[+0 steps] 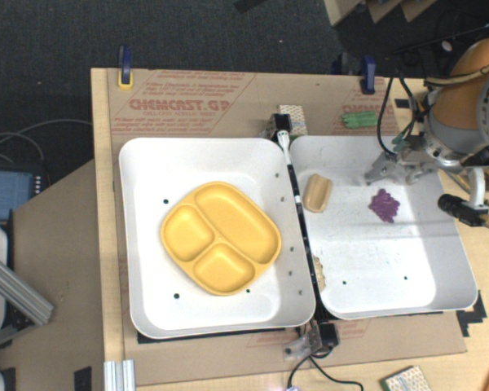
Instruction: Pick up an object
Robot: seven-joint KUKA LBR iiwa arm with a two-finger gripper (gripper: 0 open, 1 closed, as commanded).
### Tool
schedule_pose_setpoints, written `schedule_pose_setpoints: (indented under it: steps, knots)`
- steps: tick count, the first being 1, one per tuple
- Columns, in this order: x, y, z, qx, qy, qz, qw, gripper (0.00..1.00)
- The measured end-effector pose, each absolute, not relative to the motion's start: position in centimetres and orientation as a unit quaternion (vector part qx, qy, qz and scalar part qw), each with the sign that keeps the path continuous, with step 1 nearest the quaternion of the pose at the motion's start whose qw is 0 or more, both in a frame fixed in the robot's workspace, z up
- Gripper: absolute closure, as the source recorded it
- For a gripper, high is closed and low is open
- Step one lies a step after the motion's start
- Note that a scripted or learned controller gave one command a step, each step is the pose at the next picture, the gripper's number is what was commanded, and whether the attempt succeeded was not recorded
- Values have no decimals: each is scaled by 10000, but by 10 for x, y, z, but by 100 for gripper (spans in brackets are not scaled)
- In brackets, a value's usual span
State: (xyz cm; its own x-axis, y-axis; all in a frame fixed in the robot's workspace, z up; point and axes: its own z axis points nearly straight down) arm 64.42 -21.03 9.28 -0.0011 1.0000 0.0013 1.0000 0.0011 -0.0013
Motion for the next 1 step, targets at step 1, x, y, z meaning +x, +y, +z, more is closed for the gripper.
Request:
schedule_pose_setpoints:
  steps: [1]
  knots:
    - [569, -220, 85, -7065, -7077, -28, 43, 0]
